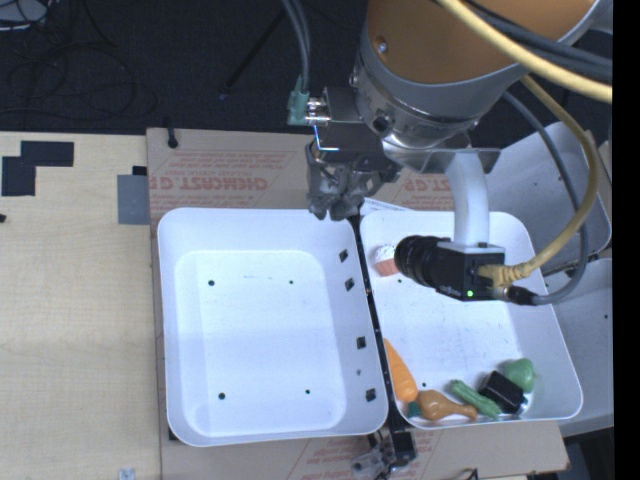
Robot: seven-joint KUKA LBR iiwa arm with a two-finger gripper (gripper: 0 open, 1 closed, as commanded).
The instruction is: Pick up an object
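The pale wooden bench [70, 298] fills the left side, with dark grey patches near its upper edge. Right of it lies a brown cardboard sheet [235, 168] with mirrored red lettering, and on that sheet stand the two bins. Taking the black divider [362, 298] where the bins meet as the landmark: the left bin [180, 243] spreads out to the divider's left, its white floor marked by a few small dark dots.

At the far end of the divider, just over the bins' back rims, hangs the pincer [335, 208] — a dark cluster of metal under the grey wrist and orange band of the arm [440, 48]. Its tips are lost in shadow, so whether it is released or clenched I cannot tell; nothing is seen between them.

Right of the divider sits the right bin [555, 363]. Just beside the divider near its far end lies a small round object with a reddish rim [384, 260], partly hidden by a black camera unit [445, 266] with a green light. Toward the divider's near end an orange carrot [400, 371] lies close against it. Further right along the bin's near wall come a tan-orange piece [440, 404], a green stick-like piece [472, 396], a black block [503, 390] and — furthest from the divider — a green rounded piece [519, 372].
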